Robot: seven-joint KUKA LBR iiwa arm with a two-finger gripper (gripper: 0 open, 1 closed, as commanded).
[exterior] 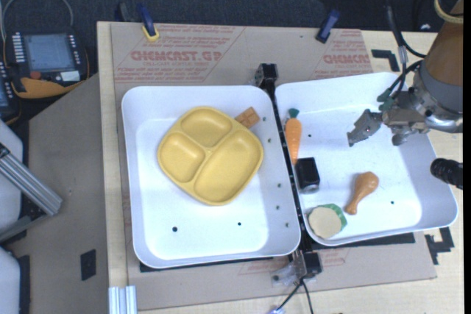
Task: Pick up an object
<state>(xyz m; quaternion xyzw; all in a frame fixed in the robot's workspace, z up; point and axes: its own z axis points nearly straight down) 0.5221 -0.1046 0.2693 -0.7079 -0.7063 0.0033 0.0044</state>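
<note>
Over the right bin (434, 213), the robot's jaws (366, 129) hang spread and empty above bare white floor, while the nearest target, a toy drumstick (360, 190), lies just below them toward the camera, its long axis slanting from upper right to lower left.

Counting what is sitting in and around the two bins

Two white bins are lying side by side: the left bin (140, 158) is holding one yellow divided plate (210, 155) and one small brown block (248, 118) peeking out at its far edge, while the right bin (412, 217) is holding one toy carrot (293, 136), one black box (307, 174), one toy drumstick (360, 190) and one round cream-and-green slice (326, 220); two blue clamps (149, 22) are gripping the board's far edge.
</note>
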